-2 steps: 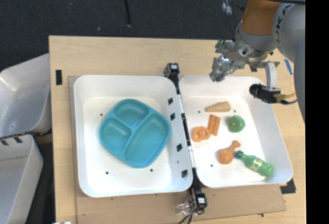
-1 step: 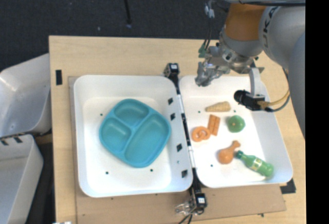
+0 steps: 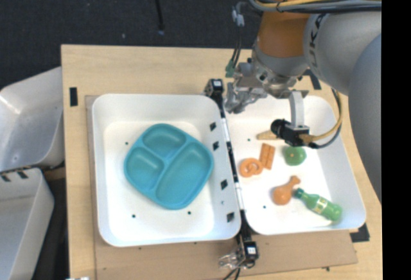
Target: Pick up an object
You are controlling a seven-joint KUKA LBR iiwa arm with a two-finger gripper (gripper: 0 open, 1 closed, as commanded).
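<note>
Gripper (image 3: 247, 97) sits over the top-left corner of the right bin (image 3: 343, 163), by the divider; can't tell its state from this angle, nothing visibly held. Objects lie at 5 o'clock from it: orange ring (image 3: 250, 167) touching an orange block (image 3: 267, 156), green round piece (image 3: 295, 156) (maybe an apple), orange drumstick-like toy (image 3: 284, 192), green bottle (image 3: 319, 204). Left bin (image 3: 109, 221) holds a blue divided plate (image 3: 168, 166)

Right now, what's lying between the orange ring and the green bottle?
The orange drumstick-shaped toy lies between the orange ring and the green bottle on the right bin's floor, as the camera view shows.
</note>
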